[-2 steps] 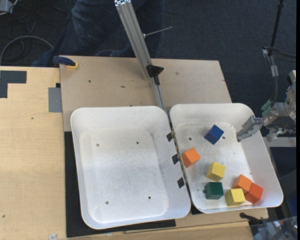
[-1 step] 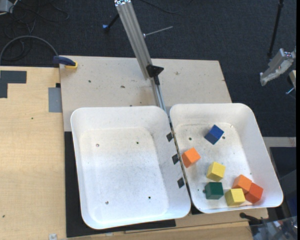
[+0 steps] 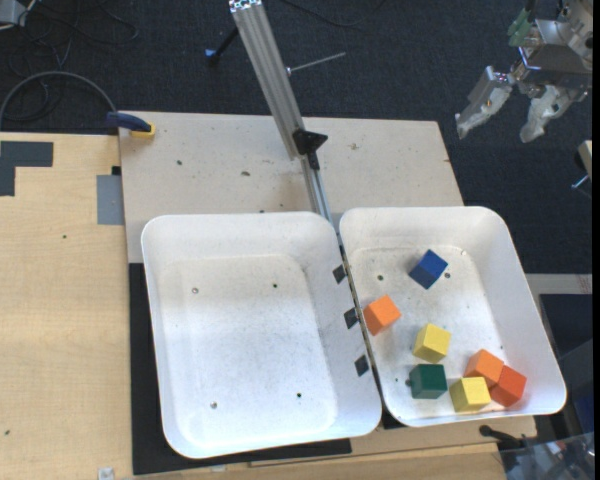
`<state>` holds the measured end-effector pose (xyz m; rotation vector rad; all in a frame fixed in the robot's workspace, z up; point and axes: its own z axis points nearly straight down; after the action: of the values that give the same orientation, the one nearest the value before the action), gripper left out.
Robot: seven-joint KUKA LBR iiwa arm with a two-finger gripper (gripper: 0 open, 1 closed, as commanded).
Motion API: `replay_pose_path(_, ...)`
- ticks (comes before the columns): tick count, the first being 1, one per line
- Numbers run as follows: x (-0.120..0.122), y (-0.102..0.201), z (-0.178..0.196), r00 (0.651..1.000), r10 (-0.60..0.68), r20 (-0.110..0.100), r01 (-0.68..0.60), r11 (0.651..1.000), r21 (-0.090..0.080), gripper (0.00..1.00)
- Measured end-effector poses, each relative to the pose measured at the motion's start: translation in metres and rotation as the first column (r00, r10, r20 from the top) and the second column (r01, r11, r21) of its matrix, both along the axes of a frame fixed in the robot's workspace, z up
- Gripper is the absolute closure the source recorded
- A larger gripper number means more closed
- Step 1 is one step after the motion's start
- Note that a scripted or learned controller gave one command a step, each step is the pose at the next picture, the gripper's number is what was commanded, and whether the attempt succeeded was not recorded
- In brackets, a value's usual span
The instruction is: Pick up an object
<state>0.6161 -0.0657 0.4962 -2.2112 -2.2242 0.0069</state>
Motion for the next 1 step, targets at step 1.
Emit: replay_pose_path(1, 0.0454, 0.0580, 0.0335, 1.000, 0.000, 0.009, 0.000, 1.000, 0.000, 0.00)
